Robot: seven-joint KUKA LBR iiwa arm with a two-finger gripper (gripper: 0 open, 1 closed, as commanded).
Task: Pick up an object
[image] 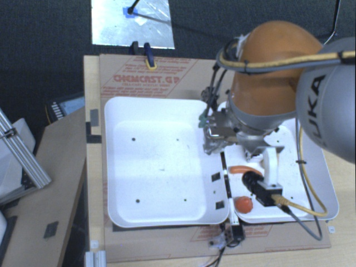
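Camera view.

Gripper (213, 141): hanging over the seam between the two bins, above the left wall of the right bin (332, 203). How wide it is standing cannot be told.

Orange ball (243, 204): lying in the right bin's near left corner, well apart from the gripper.

Curved orange piece (239, 170): lying between ball and gripper.

Left bin (156, 160): sitting just beside the right bin.

We find the arm (272, 54) covering most of the right bin (320, 182), so that bin's far half is hidden from us. Near the bin's front left corner an orange strip (239, 170) runs under the arm; its full shape we cannot tell.
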